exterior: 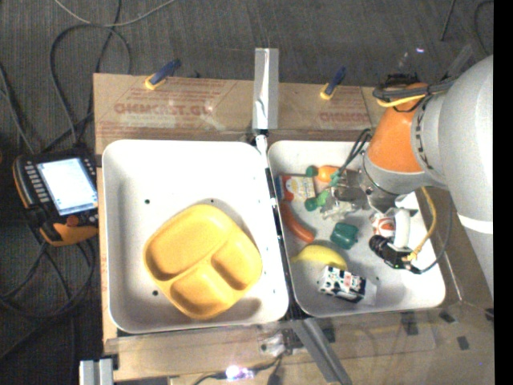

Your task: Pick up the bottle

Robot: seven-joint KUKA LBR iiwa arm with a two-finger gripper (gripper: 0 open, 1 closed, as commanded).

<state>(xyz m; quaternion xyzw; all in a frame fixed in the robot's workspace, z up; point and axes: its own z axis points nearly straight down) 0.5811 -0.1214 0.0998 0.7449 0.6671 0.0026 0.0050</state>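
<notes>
While cables trail over dark carpet around the desk (160, 107), two white bins sit side by side, yellow tray (203, 260) in the left bin (120, 183), claw (341, 195) low in the right bin (401, 295), grip state unclear, bottle (299, 188) just left of it, near the far-left corner.

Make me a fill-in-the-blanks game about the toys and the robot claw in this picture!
1. The big yellow tray with compartments lies in the ____ bin.
2. The claw hangs over the ____ bin.
3. The banana is colored ____.
4. The green pepper lies just ____ the banana in the picture.

Missing words: left; right; yellow; above
</notes>
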